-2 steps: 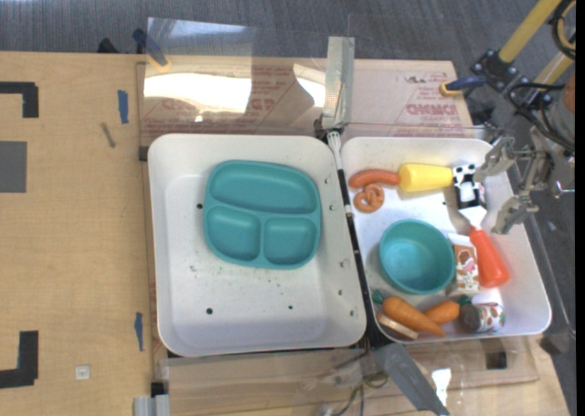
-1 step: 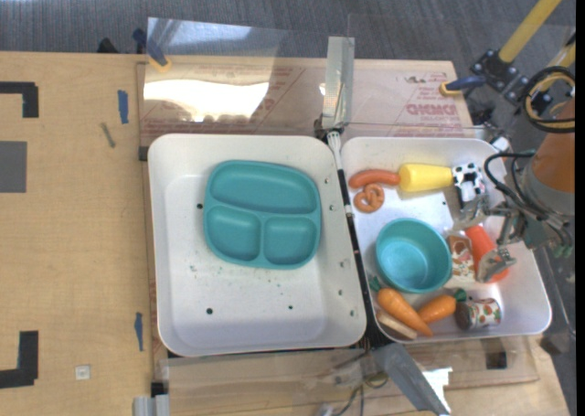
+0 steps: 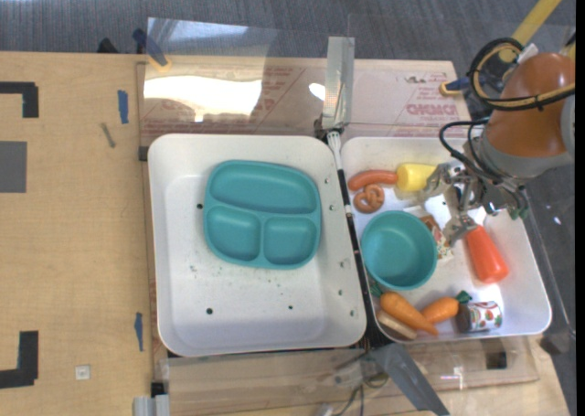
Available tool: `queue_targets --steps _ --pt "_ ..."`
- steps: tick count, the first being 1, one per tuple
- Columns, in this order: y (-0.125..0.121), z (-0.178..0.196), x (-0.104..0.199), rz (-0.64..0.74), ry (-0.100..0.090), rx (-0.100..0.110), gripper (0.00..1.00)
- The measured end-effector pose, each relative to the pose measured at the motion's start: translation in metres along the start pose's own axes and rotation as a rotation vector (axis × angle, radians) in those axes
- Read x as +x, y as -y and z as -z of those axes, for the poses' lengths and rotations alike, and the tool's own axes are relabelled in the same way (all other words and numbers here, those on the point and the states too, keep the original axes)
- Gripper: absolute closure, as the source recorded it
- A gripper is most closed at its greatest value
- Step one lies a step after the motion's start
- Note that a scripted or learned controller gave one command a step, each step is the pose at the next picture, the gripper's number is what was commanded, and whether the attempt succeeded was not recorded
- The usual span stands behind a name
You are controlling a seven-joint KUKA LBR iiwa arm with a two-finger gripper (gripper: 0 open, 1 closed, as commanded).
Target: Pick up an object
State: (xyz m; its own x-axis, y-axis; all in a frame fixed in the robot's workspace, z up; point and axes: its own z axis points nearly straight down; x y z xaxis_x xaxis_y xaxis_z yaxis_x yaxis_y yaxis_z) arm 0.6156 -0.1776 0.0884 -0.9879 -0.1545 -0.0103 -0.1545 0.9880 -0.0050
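Camera view: gripper [image 3: 460,207] hangs low in right bin [image 3: 537,288], its state unreadable, nothing visibly held, poised between teal bowl [image 3: 398,250] and orange-red cylinder [image 3: 486,254], probably because the crowded toys leave that gap reachable.

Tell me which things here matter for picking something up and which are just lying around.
For the job: gripper, orange cylinder, yellow piece, carrots, pretzel, teal bowl.

Just lying about: teal divided plate, left bin, blue tape.

Arm [image 3: 535,103] cut off at right edge.
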Motion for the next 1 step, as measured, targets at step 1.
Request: queue_targets --steps 1 --pt "-0.0241 0.002 -0.0356 -0.128 -0.046 0.008 0.0"
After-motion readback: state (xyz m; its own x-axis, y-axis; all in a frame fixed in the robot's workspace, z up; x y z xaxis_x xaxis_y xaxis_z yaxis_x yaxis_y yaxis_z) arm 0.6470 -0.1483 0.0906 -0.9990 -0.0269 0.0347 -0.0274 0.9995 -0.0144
